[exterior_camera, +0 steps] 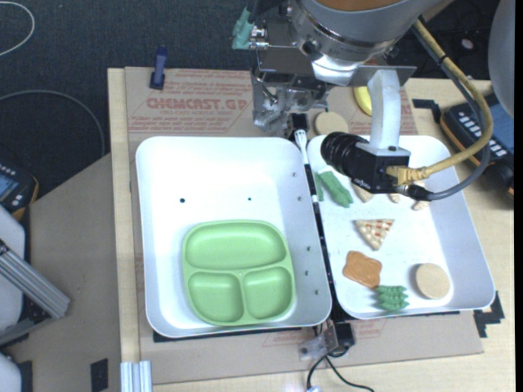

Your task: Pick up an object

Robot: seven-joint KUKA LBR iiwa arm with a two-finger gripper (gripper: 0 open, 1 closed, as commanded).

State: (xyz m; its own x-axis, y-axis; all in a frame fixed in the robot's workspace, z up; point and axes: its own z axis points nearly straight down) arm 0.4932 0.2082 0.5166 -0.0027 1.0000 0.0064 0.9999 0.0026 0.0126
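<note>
though fingers sit above left bin rim, opening and hold unclear.

- A green three-compartment plastic tray is lying in the near part of the left white bin.
- In the right white bin, a green bean-like toy is lying at the far left.
- A triangular pizza-slice toy is sitting nearer, right of it.
- An orange toast-shaped piece, a green leafy toy and a round tan biscuit are lying along the near side.
</note>
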